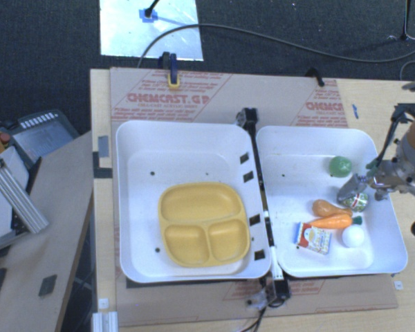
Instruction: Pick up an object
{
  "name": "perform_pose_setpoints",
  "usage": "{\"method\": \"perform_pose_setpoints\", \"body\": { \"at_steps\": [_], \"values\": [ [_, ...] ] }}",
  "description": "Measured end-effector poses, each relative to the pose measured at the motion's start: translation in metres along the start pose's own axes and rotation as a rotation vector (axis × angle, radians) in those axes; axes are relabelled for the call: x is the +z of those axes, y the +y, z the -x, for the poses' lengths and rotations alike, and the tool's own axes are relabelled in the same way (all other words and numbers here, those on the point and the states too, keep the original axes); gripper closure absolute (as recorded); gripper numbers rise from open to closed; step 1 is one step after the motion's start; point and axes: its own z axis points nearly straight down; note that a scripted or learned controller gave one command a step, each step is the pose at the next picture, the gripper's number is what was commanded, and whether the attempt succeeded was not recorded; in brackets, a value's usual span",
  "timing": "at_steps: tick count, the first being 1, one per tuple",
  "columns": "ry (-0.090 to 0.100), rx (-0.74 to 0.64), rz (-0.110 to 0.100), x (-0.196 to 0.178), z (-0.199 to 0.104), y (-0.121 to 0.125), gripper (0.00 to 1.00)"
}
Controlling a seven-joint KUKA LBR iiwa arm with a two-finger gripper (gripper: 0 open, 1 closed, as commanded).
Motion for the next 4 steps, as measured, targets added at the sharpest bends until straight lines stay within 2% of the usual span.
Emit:
{"method": "perform_pose_setpoints", "body": {
  "at_steps": [1, 2, 4],
  "values": [
    [-0.003, -0.003, 0.011, -0.006, 0.000, 0.003, 0.00],
    [-0.001, -0.002, 0.007, 0.053, -0.008, 0.007, 0.00],
    [-0.007, 0.001, 0.016, 0.124, -0.010, 0.010, 0.00]
  ]
}}
